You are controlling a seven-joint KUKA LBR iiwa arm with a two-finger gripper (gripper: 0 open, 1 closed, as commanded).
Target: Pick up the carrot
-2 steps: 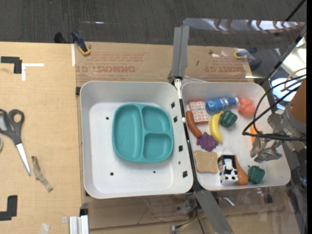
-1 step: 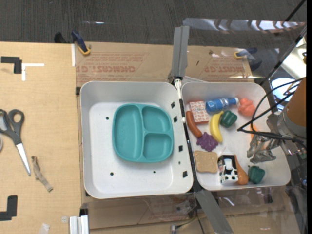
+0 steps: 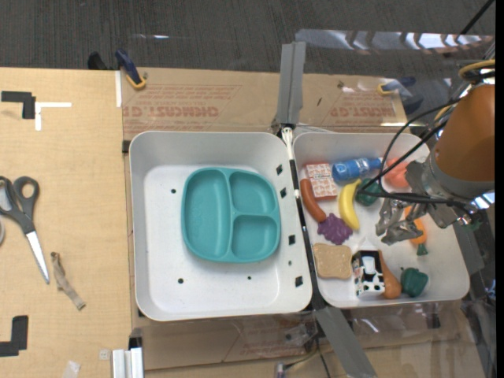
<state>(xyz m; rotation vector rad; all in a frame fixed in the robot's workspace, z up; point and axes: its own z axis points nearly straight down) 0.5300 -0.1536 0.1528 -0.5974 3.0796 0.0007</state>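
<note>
Near edge, right-hand bin [image 3: 453,294]: black-and-white cow-print carton [image 3: 366,272], with a small orange piece [image 3: 391,288] touching its right side and a green pepper [image 3: 414,280] just beside that, toward the near right corner.
Bread slice [image 3: 332,261]: flat, by the left wall of the same bin, just left of the carton.
Bench [image 3: 71,172], left of both bins, near part: short frayed strip [image 3: 67,280]; farther back, scissors [image 3: 24,211] with grey handles, blades pointing toward the near edge.
Left-hand bin [image 3: 150,235]: 1 teal plate [image 3: 232,215] with 3 compartments, at the middle of the floor, apart from all 4 walls.
Middle of right-hand bin: purple grapes [image 3: 336,229] beyond the bread; yellow banana [image 3: 349,205] just past the grapes; brown sausage [image 3: 313,201] along the left wall.
Carrot [image 3: 419,235]: orange, with a green end turned toward the near edge, in the right half of the right-hand bin, partly covered by the gripper and touching or almost touching its right side.
Gripper [image 3: 398,227]: low over the right half of the right-hand bin, just left of the carrot, under the arm's orange band [image 3: 472,132]. Open or closed: cannot tell. No carrot seen in its grasp.
Far part of right-hand bin: dark green item [image 3: 366,196] beside the banana's far end; red-and-white box [image 3: 319,179] near the far left corner; blue bottle [image 3: 356,168] lying on its side just right of the box; red-orange item [image 3: 398,176] beyond the gripper.
Far side: brown cardboard [image 3: 197,105] behind both bins, with a blue clamp [image 3: 130,68] at its left corner.
</note>
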